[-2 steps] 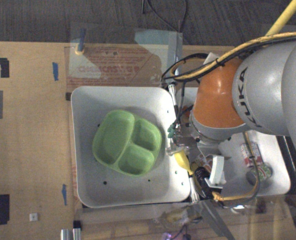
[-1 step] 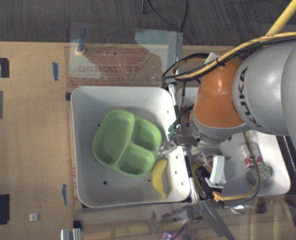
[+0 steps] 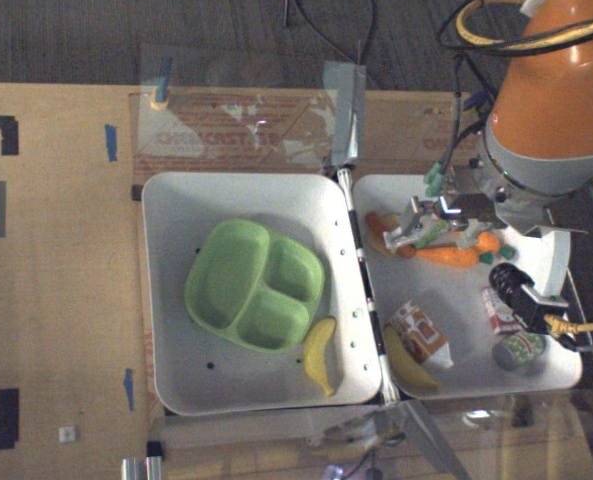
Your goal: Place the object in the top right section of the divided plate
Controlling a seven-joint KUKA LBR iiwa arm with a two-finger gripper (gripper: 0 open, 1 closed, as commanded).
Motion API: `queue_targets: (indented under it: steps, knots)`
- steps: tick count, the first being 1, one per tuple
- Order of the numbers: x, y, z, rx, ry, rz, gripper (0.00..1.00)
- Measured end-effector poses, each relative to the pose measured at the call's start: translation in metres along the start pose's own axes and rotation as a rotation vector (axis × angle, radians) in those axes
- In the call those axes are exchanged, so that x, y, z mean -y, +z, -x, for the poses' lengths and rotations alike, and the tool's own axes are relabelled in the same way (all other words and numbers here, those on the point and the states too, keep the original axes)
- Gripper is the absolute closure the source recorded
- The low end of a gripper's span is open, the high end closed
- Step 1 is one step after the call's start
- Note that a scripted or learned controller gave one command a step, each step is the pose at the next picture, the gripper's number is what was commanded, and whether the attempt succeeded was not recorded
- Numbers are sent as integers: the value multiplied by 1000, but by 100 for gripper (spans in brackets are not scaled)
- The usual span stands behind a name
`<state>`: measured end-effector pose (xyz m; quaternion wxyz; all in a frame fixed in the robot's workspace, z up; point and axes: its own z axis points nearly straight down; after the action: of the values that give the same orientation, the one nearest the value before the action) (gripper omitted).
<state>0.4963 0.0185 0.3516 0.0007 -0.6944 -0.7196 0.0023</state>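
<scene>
A green divided plate [image 3: 255,284] lies tilted in the left bin [image 3: 176,218], with nothing in its three sections. My gripper [image 3: 428,230] hangs low over the back of the right bin [image 3: 566,368], right above an orange carrot [image 3: 454,258] with a green top and beside a reddish sausage-like piece [image 3: 378,226]. Nothing can be made out in its grasp from here. A yellow banana [image 3: 320,354] rests in the left bin just off the plate's lower right rim.
The right bin also holds a brown and white carton [image 3: 421,332], a second banana [image 3: 408,364], a small can [image 3: 517,351] and a red and white packet [image 3: 497,310]. A black cable fitting [image 3: 517,290] hangs near them. A metal divider [image 3: 359,278] separates the bins.
</scene>
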Motion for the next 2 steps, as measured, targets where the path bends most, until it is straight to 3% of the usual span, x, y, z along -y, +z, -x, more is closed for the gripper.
queue_targets:
  steps: [1, 2]
  knots:
    - [-2, -8, -4, 3, -7, -3, 100]
    - [19, 160, 69, -3, 75, -2, 100]
